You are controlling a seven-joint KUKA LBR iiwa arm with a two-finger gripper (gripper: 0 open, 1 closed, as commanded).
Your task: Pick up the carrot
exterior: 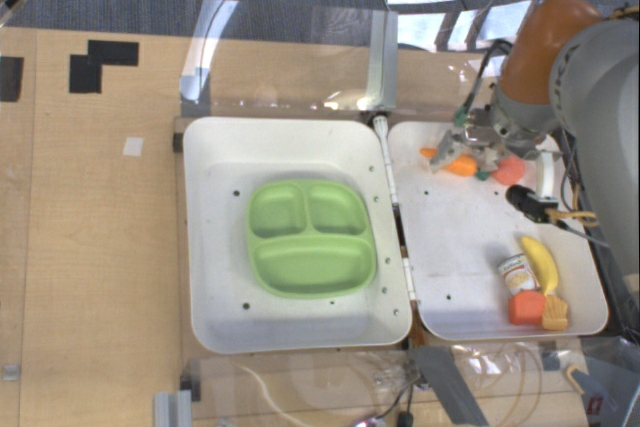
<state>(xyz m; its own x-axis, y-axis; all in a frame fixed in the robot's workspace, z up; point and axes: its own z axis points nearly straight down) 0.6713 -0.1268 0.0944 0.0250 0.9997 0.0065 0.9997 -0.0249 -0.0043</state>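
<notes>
Pale wooden bench boards (90, 245) carry two shallow white bins side by side, and the small orange carrot (455, 166) lies on the floor of the right white bin (450, 265), near its far edge. Directly at the carrot sits the two-finger gripper (462, 153), its dark fingers hanging down around the vegetable's upper side; whether they close on it or merely stand beside it cannot be told, and their spread is too blurred to judge. Just right of the carrot lies a pinkish-red rounded piece (510, 170). Nearer the front right corner, a yellow banana (541, 263) rests against a small labelled can (516, 269), with an orange-red block (524, 307) beside a small yellow-orange piece (555, 313). Across the divider, the left white bin (215, 315) holds a green compartment plate (311, 237).
</notes>
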